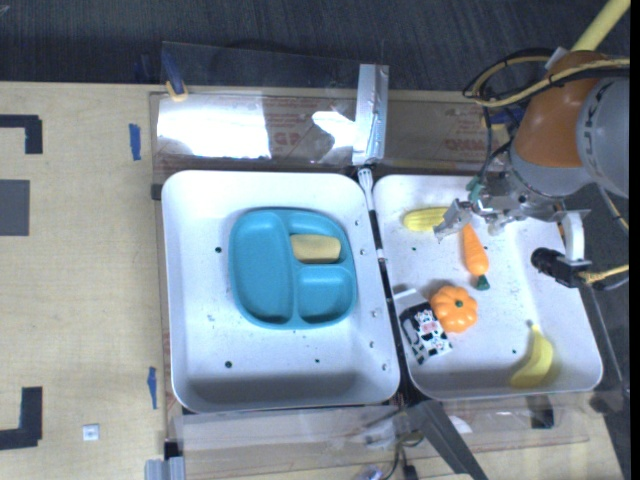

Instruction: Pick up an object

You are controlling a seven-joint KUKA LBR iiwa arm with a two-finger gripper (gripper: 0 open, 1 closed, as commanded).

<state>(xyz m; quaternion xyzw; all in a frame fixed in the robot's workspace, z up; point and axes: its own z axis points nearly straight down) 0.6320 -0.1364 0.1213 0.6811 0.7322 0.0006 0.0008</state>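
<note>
Gripper above the right bin
The gripper [478,211] is seen just above the carrot [475,253], whose long axis runs away downward; the jaws' state cannot be told.

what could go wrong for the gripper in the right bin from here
The gripper sits between the corn and the carrot, so it may nudge one while closing on the other. The carrot lies tilted and tapered, so it might slip. The pumpkin touches the cow toy; grabbing either could shift both.

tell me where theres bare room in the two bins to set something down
Left bin: bare floor all around the blue divided plate, widest in front. Right bin: crowded by corn, carrot, pumpkin, cow toy; bare between pumpkin and banana.
</note>
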